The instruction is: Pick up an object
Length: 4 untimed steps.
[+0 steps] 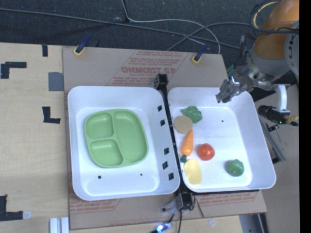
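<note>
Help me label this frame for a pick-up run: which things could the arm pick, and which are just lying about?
Belong to the job:
gripper, above the right bin's far rim
carrot
tomato
green pepper
yellow piece
leafy green
tan round piece

Just lying about:
green divided plate in the left bin
yellow clamps
cables

One fixed camera looks down at a slant on both white bins (77, 130), arm entering right.

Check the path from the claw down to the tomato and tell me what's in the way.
Nothing visible blocks it. The claw hangs over the right bin's far rim; the tomato lies in the open, with the carrot to its left, apart.
</note>
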Available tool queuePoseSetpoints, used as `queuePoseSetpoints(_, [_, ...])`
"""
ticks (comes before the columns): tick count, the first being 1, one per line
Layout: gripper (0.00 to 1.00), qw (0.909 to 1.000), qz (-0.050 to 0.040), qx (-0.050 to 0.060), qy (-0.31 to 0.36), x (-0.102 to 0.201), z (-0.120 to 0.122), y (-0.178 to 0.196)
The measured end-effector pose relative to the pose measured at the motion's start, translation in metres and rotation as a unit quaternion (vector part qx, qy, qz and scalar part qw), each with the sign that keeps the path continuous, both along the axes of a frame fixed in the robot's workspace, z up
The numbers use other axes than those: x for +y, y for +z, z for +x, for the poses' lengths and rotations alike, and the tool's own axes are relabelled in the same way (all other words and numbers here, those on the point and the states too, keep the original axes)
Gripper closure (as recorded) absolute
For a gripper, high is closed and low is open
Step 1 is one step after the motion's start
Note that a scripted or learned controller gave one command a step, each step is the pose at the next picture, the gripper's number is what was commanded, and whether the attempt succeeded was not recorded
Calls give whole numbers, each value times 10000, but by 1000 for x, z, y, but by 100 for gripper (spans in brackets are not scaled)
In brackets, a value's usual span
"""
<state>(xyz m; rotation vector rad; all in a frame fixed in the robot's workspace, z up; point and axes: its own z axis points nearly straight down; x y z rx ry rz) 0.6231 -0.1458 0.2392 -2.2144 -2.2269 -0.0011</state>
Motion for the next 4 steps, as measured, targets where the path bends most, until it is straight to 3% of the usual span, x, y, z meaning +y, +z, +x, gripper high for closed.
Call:
queuePoseSetpoints(2, [100, 10000, 3, 7, 8, 108, -12, -7])
queuePoseSetpoints(3, [100, 10000, -2, 19, -1, 157, -31, -16])
queuePoseSetpoints(4, [100, 10000, -7, 6, 2, 211, -29, -22])
